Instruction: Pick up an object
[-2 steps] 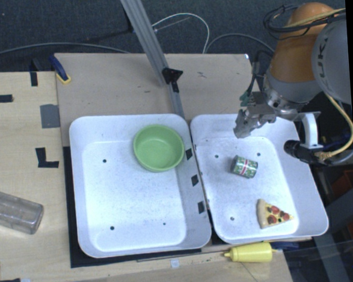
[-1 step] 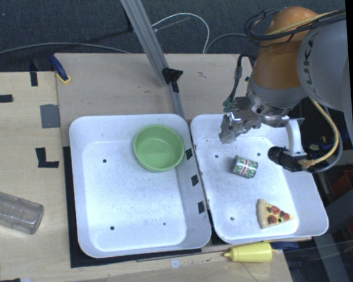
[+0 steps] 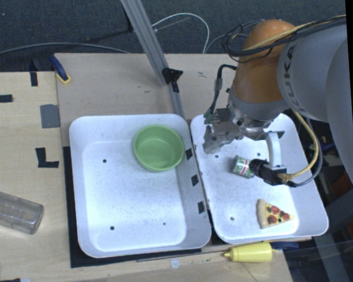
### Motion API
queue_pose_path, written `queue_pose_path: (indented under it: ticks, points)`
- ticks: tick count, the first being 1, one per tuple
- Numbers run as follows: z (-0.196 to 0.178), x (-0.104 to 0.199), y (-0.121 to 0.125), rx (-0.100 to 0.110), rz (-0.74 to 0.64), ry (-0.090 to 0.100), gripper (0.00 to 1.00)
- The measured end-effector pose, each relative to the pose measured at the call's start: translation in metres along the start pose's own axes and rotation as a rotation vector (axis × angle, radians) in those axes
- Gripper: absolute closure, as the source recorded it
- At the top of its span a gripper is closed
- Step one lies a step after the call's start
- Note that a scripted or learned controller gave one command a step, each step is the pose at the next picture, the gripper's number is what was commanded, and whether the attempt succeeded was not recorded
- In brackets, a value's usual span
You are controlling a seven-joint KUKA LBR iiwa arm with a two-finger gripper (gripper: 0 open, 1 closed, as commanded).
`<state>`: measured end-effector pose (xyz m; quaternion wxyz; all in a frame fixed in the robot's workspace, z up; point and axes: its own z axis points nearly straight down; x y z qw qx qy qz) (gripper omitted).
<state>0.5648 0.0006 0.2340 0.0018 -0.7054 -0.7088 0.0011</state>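
Note:
A green bowl (image 3: 159,147) sits in the left bin (image 3: 109,214) near its back right corner. In the right bin (image 3: 308,218) a small green-labelled can (image 3: 243,166) lies on its side, and a pizza-slice toy (image 3: 272,213) lies near the front. My gripper (image 3: 214,142) hangs over the right bin's back left part, left of and slightly above the can. Nothing shows between its fingers.
A yellow bottle (image 3: 252,253) lies on the bench just in front of the right bin. A clear plastic container (image 3: 12,210) lies at the far left of the bench. A grey pole (image 3: 151,42) slants down to the bins' back edge.

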Motion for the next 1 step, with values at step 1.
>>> queue_pose_path:
  ticks: [1]
  points:
    - [0.012, 0.0534, -0.0166, 0.0, -0.002, 0.0, 1.0]
